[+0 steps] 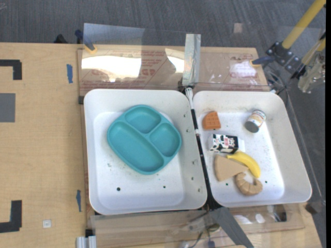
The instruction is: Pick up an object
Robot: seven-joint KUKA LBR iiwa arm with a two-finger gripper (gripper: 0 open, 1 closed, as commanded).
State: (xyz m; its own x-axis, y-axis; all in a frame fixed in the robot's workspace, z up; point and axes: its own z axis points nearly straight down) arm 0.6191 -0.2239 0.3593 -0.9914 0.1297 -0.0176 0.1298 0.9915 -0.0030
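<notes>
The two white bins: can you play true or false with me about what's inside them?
1. The teal plate lies in the left bin. True.
2. The banana is in the left bin too. False: it lies in the right bin.
3. The banana rests partly over the tan wedge. True.
4. The small can stands right beside the plate. False: it lies in the right bin, near its far corner.
5. The orange waffle sits near the wall between the bins. True.
6. The croissant is the thing farthest from us. False: it lies nearest the front edge.
</notes>
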